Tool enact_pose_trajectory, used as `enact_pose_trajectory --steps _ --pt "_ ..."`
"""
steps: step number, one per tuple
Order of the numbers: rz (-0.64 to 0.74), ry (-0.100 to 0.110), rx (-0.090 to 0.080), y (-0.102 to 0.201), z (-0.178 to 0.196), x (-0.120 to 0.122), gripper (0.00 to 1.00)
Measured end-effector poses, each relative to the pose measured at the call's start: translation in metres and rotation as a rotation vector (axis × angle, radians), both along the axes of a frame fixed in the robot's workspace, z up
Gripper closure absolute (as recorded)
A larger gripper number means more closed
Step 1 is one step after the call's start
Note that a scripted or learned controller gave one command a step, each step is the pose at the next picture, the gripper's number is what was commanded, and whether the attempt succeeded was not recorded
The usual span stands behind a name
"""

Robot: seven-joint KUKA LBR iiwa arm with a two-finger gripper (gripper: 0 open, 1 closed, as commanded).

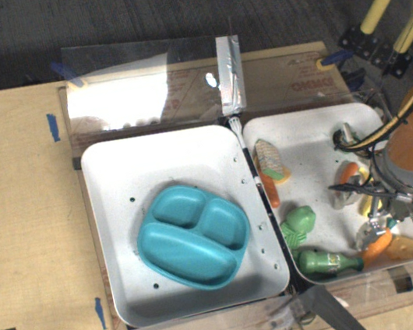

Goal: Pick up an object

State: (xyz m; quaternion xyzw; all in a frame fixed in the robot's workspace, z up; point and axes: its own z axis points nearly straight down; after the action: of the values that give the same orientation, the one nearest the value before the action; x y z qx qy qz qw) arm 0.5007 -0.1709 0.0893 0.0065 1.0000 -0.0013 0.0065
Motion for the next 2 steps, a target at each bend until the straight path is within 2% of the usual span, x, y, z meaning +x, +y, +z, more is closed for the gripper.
enact_pose_trajectory --steps 1,2 --pt "0.083 -0.019 0.000 -0.0159 0.0025 -0.0104 0.00" --pt "0.027 -0.003 -0.002 -0.0081 0.0002 -0.0070 0.00"
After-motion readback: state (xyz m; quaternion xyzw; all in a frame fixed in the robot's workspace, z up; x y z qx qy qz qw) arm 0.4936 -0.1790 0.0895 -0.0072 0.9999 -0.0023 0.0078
